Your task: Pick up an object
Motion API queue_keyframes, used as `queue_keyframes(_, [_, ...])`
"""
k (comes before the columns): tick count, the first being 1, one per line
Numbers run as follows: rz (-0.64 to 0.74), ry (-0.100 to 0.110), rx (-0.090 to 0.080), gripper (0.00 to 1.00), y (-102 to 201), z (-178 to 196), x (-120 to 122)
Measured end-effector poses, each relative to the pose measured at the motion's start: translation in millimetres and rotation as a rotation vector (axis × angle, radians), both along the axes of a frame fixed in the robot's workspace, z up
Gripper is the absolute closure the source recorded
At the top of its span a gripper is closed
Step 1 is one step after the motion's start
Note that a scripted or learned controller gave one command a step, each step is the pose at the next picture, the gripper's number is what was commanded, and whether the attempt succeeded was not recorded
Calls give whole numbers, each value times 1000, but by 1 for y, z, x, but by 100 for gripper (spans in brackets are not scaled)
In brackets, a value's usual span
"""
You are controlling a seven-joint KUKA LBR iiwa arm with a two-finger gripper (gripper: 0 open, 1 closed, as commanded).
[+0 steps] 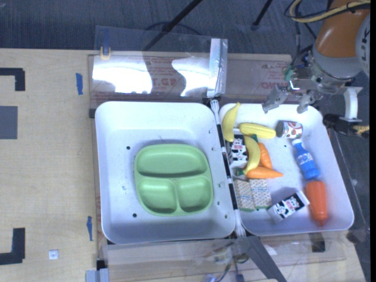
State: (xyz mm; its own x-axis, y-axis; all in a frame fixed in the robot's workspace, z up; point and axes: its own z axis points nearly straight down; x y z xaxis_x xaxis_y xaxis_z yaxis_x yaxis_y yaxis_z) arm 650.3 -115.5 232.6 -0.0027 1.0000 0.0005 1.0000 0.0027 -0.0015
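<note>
On a wooden bench (41, 175) sit two white bins (111, 157). Upper right, the gripper (289, 100) hangs spread wide, holding nothing, above bananas (249, 131).

bins: 2 (111, 157) (338, 175) | green tray: 1 (173, 178) | bananas: 3ish (230, 119) (257, 130) (254, 154) | carrots: 2 (265, 156) (318, 201) | blue bottle: 1 (305, 160) | cow-print cartons: 2 (238, 150) (288, 206) | can: 1 (289, 128) | snack packets: 2 (243, 194) (261, 192)

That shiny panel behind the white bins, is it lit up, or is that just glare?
Glare: in the camera view the clear panel throws back bright white patches of overhead light. The left bin is evenly lit, with soft shadow around the green tray. The gripper looks slightly blurred.
</note>
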Motion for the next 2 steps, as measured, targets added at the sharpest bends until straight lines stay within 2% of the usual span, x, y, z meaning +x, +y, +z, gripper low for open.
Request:
queue_keyframes(1, [229,-6,-3,0,3,-146,-21])
queue_keyframes(2, [-69,-5,-1,0,7,-140,-21])
